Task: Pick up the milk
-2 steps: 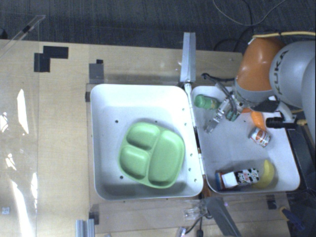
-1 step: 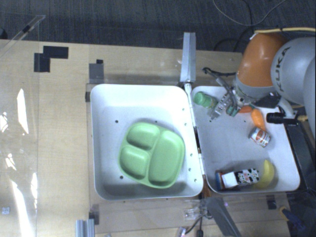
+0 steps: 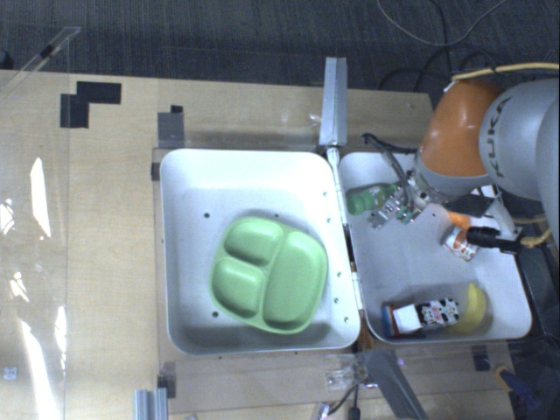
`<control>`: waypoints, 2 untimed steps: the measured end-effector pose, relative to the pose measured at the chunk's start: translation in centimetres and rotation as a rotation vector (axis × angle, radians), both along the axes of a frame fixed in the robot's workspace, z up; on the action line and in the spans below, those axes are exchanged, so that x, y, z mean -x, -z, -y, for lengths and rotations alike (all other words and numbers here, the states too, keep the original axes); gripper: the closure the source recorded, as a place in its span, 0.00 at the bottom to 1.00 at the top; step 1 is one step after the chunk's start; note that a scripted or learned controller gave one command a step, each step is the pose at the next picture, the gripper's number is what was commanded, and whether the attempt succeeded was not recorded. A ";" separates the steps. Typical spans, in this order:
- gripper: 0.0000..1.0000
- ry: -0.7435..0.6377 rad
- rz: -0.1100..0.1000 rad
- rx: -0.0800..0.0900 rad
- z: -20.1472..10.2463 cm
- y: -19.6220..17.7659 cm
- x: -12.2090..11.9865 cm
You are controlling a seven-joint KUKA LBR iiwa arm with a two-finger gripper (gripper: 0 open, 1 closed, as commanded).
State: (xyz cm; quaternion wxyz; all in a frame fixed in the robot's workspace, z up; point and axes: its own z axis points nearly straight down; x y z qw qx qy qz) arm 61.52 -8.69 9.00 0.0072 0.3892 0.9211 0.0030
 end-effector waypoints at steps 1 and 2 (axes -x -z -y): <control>1.00 0.058 0.001 0.000 0.5 -0.1 7.0; 1.00 0.212 0.009 -0.002 0.1 -0.1 9.1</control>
